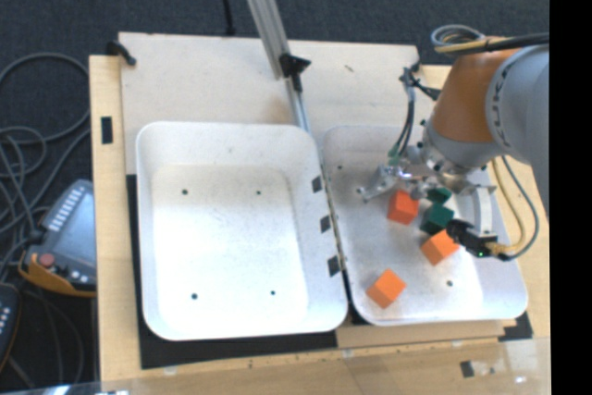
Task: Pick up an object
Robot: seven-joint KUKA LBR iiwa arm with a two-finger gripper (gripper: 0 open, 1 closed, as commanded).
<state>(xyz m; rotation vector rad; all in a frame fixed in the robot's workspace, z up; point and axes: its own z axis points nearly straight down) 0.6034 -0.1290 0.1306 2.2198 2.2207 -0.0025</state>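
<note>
Gripper of mine hangs low over the right bin, at about twelve o'clock of that bin's floor, with metal parts splayed out toward nine o'clock. How my fingers stand I cannot tell; the wrist and its hardware crowd that spot. Right under its lower edge, touching or nearly so, sits an orange cube; I cannot see it between my fingers, so I do not call it held.

From that cube, at about four o'clock and just beside it, lies a dark green block, partly tucked beneath my wrist. Past the green block at six o'clock, touching it or very near, is a second orange cube. A third orange cube lies apart from the others, toward seven o'clock of the bin, near its front left corner.

My arm comes in from three o'clock, orange band above the grey wrist, with cables looping around it. At nine o'clock of the right bin, side by side with it, is the left bin, both on the pale wooden bench. A slanted aluminium rail rises from between the bins toward twelve o'clock. Off the bench at eight o'clock a teach pendant lies on dark carpet among cables.
</note>
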